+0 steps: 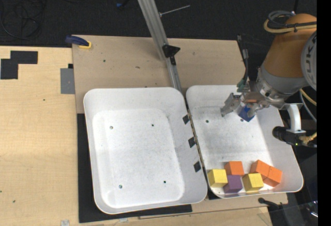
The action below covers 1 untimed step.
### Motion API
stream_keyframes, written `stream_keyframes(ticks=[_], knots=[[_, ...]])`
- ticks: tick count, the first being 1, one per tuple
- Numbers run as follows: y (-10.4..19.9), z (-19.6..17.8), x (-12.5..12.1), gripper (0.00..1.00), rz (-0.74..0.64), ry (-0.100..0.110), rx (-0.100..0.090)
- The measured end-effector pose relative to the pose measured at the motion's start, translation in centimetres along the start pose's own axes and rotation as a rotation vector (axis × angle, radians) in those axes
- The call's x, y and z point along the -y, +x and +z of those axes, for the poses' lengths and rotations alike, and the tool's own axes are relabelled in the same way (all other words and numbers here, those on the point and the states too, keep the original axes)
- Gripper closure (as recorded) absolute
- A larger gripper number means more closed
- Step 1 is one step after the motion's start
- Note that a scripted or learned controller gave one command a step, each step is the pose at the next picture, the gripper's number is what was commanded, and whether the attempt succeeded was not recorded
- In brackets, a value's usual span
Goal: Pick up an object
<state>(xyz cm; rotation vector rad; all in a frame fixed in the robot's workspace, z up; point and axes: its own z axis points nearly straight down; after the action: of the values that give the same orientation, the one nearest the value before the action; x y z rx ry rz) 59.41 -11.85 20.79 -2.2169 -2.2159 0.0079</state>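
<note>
A: Where's the gripper (239,107)?
B: Over the right bin (220,134), upper half of it, near the far wall. The arm (287,59) comes in from the right, orange band above the wrist.

A: Holding anything?
B: There's a blue object (246,114) right at the fingertips, touching or just under them. It looks pinched, but the wrist blocks most of it. I can't tell if the fingers are clamped on it or just sitting over it.

A: Is it lifted?
B: Can't tell from this angle whether the blue object is off the bin floor.

A: Other objects?
B: All are in the right bin, clustered at its near edge and well apart from the gripper. There's a yellow block (217,177) at the left of the cluster, an orange block (234,168) just beside it, and a purple block (234,183) touching both on the near side. A second yellow block (253,182) is right of the purple one, and two orange blocks (268,171) sit at the cluster's right end.

A: And left of that bin?
B: The left bin (103,101), edge to edge with the right bin. A slanted aluminium rail (154,23) rises from behind their shared edge.
</note>
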Motion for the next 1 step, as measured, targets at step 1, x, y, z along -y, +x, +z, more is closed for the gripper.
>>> stream_keyframes(ticks=[1], knots=[[0.79,6.20,0.50,0.00,0.002,0.002,-0.001]])
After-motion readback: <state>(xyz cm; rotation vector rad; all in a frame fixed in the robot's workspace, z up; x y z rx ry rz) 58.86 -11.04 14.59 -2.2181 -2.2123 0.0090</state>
